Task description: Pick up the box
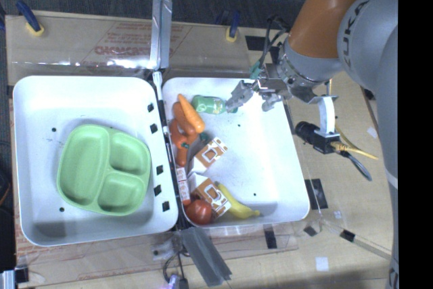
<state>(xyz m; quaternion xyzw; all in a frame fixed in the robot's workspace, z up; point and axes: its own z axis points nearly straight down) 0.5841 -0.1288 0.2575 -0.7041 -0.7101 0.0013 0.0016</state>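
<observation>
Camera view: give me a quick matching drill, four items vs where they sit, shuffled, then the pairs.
Items:
1. green divided plate
2. banana
3. carrot
4. gripper

Places:
A. near front wall of the right bin
B. above the back right part of the right bin
C. in the left bin
D. by the divider side of the right bin, toward the back

Pairs: 1-C, 2-A, 3-D, 4-B

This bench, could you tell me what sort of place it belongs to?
Probably a robot lab's grasping test station: two white bins clamped to a bench, toy food like a carrot and banana, and small boxes.
</observation>
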